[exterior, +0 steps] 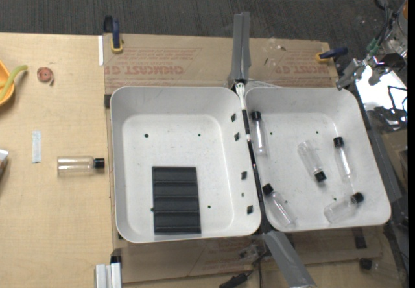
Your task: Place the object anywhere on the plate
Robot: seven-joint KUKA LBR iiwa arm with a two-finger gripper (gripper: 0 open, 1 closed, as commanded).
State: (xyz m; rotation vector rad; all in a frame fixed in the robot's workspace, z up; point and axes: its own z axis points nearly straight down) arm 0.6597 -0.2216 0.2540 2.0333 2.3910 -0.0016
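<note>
A dark ridged rectangular plate [176,200] lies flat in the near half of the left bin [117,150]. The right bin [373,150] holds several clear vials with black caps. One vial [258,132] lies along the bin's left wall. Another vial [311,160] and a thinner one [343,158] lie near the middle. Two more rest by the near wall, one at the left [277,205] and one at the right [342,207]. All lie on their sides, apart from the plate.
A clear bottle with a black cap [79,163] lies on the wooden bench left of the bins. An orange bowl [5,82] sits at the far left edge. Clamps [113,34] [331,54] hold the cardboard. Cables and metal fittings [382,63] crowd the top right.
</note>
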